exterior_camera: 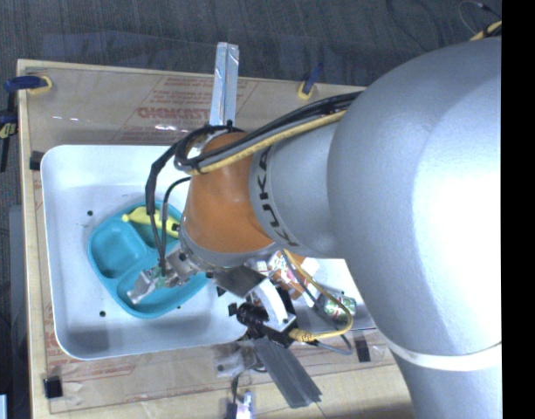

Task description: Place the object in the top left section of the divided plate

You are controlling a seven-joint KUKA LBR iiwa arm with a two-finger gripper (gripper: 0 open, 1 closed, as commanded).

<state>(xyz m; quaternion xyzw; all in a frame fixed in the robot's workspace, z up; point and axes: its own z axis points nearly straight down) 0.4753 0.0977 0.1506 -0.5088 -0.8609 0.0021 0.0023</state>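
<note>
Grey arm (354,182) covers much of the white bin (62,234); pincer (152,285) over blue divided plate (119,256), grip perhaps unreadable.

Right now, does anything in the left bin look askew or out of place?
The blue divided plate sits skewed in the white bin, rotated against the bin's walls rather than square to them. A yellow object lies at the plate's upper edge, partly behind the arm. The gripper is low over the plate's lower section. Nothing looks spilled or broken.

A large grey arm (407,190) reached in from the right, its orange-banded wrist (219,203) angled downward to the left, ending in a metal claw (152,285) pointed low.
</note>
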